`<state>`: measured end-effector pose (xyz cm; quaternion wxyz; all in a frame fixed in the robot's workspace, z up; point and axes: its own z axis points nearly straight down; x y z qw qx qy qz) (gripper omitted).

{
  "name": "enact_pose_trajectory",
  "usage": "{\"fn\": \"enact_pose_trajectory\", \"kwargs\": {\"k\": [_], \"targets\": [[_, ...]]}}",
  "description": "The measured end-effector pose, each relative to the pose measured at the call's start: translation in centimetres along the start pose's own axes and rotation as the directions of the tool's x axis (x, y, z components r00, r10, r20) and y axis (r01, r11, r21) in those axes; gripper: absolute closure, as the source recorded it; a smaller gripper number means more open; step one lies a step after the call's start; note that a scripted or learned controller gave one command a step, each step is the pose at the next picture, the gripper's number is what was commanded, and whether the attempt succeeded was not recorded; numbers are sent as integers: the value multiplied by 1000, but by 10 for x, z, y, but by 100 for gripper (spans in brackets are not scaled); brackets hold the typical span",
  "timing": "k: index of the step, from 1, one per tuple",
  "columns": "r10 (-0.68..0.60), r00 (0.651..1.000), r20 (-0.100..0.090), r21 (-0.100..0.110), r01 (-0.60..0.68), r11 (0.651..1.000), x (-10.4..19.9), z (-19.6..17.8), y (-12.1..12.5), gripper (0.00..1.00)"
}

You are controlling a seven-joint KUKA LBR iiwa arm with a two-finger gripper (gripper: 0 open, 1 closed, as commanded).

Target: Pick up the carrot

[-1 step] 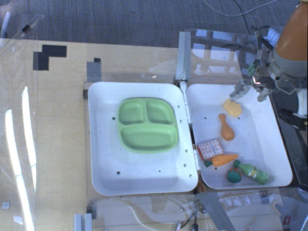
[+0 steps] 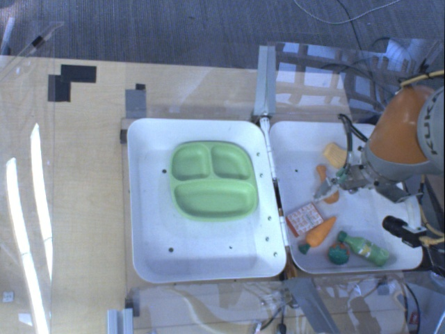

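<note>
Nearest the camera, at the near edge of the right bin (image 2: 410,263), lie a green bottle (image 2: 364,250) and a small green item (image 2: 338,255), with the carrot (image 2: 320,233) just left of them, beside a patterned card (image 2: 304,218). Farther in, the gripper (image 2: 332,185) hangs over a small orange piece (image 2: 327,183); whether it is open or closed, I cannot tell. Best move, I judge: shift nearer and slightly left, centre over the carrot's thick middle, then descend

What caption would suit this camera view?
Robot gripper hovers in the right bin, the carrot lying nearby; green tray in the left bin.
</note>
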<state>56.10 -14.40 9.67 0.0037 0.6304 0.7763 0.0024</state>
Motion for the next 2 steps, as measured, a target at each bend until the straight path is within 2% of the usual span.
{"fn": "enact_pose_trajectory", "kwargs": {"k": [1, 2], "targets": [[0, 1000, 2, -7, 0, 1000, 0, -12, 3, 100], [-82, 997, 0, -1, 82, 997, 66, -105, 27, 100]]}}
